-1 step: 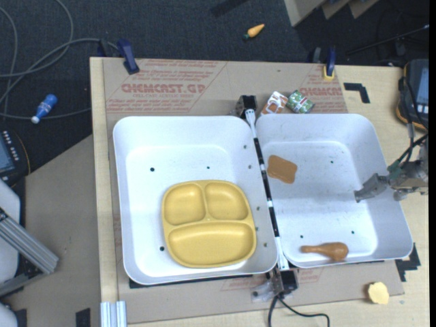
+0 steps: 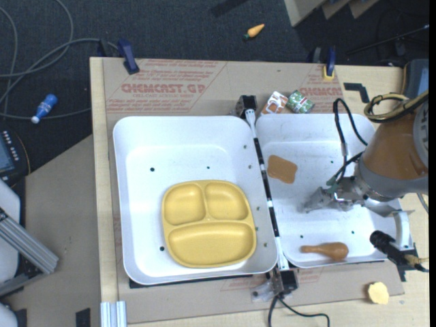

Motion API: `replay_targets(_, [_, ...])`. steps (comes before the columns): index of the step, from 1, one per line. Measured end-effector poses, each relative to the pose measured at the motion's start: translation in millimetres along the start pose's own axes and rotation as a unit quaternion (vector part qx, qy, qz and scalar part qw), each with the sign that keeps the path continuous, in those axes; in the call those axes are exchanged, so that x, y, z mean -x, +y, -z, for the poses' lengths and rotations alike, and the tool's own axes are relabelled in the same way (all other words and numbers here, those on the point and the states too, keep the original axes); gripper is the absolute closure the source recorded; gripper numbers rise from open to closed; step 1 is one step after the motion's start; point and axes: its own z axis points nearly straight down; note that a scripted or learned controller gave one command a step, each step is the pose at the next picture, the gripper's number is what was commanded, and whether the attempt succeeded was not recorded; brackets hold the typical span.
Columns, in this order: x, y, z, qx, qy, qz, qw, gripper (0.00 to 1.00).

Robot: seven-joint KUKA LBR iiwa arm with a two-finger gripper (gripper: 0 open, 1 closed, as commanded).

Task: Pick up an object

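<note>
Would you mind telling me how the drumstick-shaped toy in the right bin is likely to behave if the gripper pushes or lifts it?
The drumstick toy has a rounded bulb and thin handle, so a push would probably spin or roll it. It looks like smooth plastic, likely light and somewhat slippery. It lies near the bin's front wall, which may crowd the gripper.

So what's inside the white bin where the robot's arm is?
In the right bin lie a flat tan piece like toast and a brown drumstick-shaped toy. The gripper hangs over the middle. The arm covers the bin's right side, so anything under it is hidden.
</note>
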Motion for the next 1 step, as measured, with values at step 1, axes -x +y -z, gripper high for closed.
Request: replay_targets(1, [-46.3, 51.0, -1.3, 0.007, -0.003, 0.001, 1.0, 0.0])
